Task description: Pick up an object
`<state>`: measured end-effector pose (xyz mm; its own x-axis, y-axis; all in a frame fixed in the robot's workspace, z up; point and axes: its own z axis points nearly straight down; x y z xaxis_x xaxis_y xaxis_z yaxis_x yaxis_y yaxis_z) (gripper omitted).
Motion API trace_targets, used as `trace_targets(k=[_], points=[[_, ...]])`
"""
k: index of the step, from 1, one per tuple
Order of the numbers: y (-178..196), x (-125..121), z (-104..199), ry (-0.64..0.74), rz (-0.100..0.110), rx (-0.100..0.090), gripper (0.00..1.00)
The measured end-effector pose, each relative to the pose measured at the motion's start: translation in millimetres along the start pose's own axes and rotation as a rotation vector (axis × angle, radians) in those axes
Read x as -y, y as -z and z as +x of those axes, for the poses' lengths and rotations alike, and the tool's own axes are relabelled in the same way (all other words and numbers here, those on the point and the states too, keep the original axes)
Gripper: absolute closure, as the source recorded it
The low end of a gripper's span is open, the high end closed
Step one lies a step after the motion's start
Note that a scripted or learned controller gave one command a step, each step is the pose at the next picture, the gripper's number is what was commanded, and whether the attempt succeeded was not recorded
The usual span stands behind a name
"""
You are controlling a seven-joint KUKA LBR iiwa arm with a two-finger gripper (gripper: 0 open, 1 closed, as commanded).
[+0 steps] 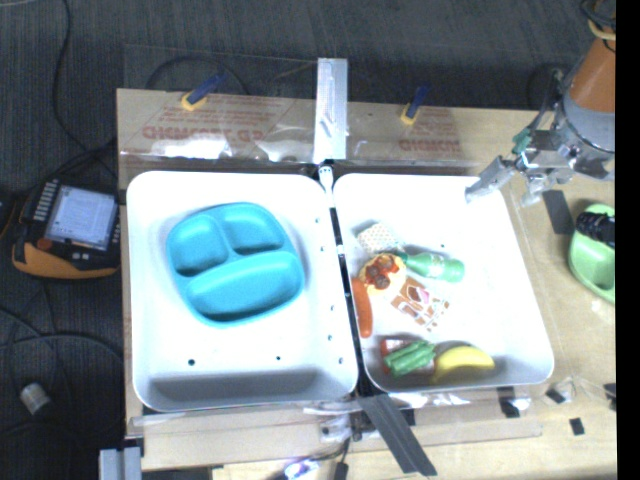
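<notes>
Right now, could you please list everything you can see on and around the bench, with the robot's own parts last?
Bins: two, white, side by side on the bench.
Divided plate: one, blue, in the left bin.
Bottle: one, green, in the right bin.
Banana: one, yellow, at the right bin's near edge.
Green toy: one, beside the banana.
Orange stick: one, by the right bin's left wall.
Handheld device: one, orange and black, on the floor to the left.
Green object: one, on the bench's right edge.
Arm: one, grey and orange, upper right.
Tool: one, over the right bin's far corner.
</notes>
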<state>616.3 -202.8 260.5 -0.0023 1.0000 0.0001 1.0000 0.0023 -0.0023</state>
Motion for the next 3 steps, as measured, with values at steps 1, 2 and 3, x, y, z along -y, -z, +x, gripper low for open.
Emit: trace_targets(k=[1,2,3], points=[[-75,10,73,0.012,0.001,0.000,0.00],[-171,44,40,-0.080,-0.012,0.003,0.00],[-160,43,40,-0.080,-0.016,0.001,1.00]])
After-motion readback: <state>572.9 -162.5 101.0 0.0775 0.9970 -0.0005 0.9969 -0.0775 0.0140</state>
